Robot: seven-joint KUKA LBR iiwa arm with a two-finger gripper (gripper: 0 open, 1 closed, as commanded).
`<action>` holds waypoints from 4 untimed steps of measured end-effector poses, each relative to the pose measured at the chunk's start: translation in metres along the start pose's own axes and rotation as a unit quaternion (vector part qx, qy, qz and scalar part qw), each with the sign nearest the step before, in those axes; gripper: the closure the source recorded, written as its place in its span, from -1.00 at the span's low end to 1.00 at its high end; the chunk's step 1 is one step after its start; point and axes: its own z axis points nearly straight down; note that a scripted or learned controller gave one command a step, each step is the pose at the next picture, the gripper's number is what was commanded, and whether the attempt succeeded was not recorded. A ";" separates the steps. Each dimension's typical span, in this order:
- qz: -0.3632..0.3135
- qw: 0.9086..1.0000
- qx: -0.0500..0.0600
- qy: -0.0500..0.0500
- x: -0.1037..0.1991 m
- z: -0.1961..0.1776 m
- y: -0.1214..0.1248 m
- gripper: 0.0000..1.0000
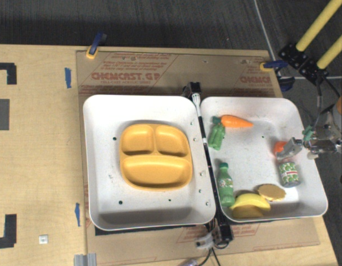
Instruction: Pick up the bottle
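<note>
While the green bottle (224,183) lies beside the banana (250,203), the tool (301,144) hovers nearby, grip indiscernible.

Banana (250,205) crowds bottle (224,184); bin wall (207,165) alongside.

Two white bins (98,148), one yellow tray (156,154), one green bottle (224,185), one carrot (236,121), one banana (249,204).

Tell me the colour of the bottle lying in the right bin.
Green, with a white label band; the bottle shows clearly in the camera view, by the bin's left wall.
</note>
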 end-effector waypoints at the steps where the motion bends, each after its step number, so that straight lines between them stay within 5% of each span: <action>1: -0.025 1.000 -0.002 0.000 0.068 0.118 0.007 -1.00; 2: 0.075 0.997 0.000 0.000 0.117 0.021 0.070 -1.00; 3: 0.183 0.983 -0.001 0.000 0.164 0.021 0.083 -1.00; 4: 0.183 0.983 0.000 0.000 0.164 0.021 0.083 -1.00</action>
